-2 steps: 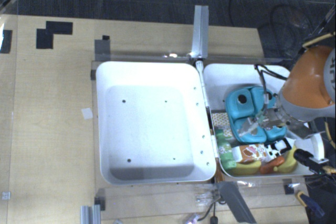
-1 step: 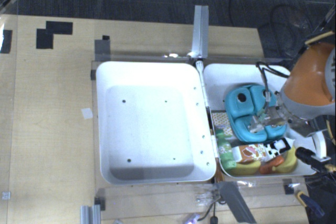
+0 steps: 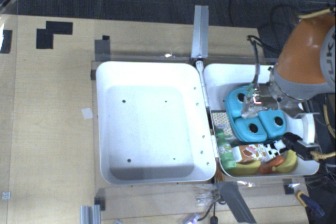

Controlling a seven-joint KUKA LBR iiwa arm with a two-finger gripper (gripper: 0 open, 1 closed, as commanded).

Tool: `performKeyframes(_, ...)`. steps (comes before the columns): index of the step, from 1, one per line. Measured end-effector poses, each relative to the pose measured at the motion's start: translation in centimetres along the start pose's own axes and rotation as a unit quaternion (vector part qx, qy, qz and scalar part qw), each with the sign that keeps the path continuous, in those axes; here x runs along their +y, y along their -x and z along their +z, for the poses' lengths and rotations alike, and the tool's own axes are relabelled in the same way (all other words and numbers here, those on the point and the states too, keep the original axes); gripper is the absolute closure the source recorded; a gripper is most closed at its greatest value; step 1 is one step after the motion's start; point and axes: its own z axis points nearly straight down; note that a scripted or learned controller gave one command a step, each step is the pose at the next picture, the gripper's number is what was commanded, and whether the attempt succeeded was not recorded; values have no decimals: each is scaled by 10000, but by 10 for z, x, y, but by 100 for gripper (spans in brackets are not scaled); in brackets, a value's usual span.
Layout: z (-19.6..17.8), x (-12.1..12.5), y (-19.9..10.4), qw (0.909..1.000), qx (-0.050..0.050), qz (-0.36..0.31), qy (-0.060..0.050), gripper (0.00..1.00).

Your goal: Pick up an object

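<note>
My gripper (image 3: 255,100) is low in the right bin (image 3: 216,77), right over the upper left part of a turquoise plastic piece with round holes (image 3: 257,124). Its tip is pressed among the turquoise shapes, and the grey wrist and orange band (image 3: 307,52) rise above it to the right. Below the turquoise piece lie a small printed carton (image 3: 253,152), a yellow banana-like thing (image 3: 247,168) and a red-orange piece (image 3: 271,164). A green packet (image 3: 224,150) and a patterned flat card (image 3: 221,121) rest against the bin's left wall.
The left bin (image 3: 149,118) stands beside the right one, with a narrow divider rail between them. A metal post (image 3: 200,34) rises behind the bins. Black marker blocks (image 3: 52,33) lie on the wooden bench at the far left.
</note>
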Motion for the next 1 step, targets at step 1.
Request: performKeyframes(1, 6, 21, -5, 9825, -5, 1863, -23, 100)
